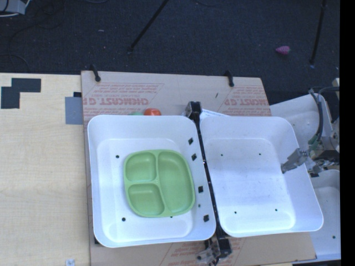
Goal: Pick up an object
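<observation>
Camera view: I look down at a slant on two white bins set side by side on a cardboard sheet (166, 96) printed with red lettering.
Left bin (105, 148): it holds one thing, a green plate (159, 183) with three compartments, lying flat on the bin floor.
Plate place: I put it a little toward the bin's right wall and slightly nearer the front edge than the back; its right rim lies near the black divider (201, 170) between the bins but I see it clear of the wall.
Right bin (260, 204): I see white floor with a few small dark dots.
Gripper (292, 164): I find it at the right bin's right rim, about halfway along that edge, with a grey finger (290, 164) reaching in over the rim toward the bin floor.
Claw state: I cannot tell whether it is released or clenched (the tip is small and partly lost against the white rim); I see nothing between its parts.
Gripper and plate: well apart, with the whole right bin and the divider between them.
Behind the left bin: a small orange thing (152, 112) and a bit of green beside it peek over the back rim; I cannot tell what they are.
</observation>
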`<state>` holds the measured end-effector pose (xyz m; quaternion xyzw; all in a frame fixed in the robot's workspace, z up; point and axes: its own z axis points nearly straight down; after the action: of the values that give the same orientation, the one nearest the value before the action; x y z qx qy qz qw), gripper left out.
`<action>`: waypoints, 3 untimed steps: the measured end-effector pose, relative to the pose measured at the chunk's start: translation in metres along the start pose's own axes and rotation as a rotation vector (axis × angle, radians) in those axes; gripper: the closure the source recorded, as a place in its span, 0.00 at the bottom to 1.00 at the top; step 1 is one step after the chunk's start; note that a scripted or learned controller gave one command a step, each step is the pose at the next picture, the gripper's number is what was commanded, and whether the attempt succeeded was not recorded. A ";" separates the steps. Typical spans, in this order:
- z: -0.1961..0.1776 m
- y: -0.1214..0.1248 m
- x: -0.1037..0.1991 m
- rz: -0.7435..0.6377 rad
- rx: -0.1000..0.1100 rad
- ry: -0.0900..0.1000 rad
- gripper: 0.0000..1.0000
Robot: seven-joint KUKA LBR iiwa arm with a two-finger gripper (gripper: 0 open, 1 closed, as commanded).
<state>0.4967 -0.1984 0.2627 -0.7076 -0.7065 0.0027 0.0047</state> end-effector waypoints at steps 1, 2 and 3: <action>-0.004 0.002 0.000 -0.001 -0.008 -0.002 0.00; 0.041 0.007 0.003 -0.001 -0.003 0.000 0.00; 0.086 0.000 0.003 -0.001 -0.003 0.000 0.00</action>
<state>0.4960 -0.1951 0.1765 -0.7072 -0.7070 0.0016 0.0037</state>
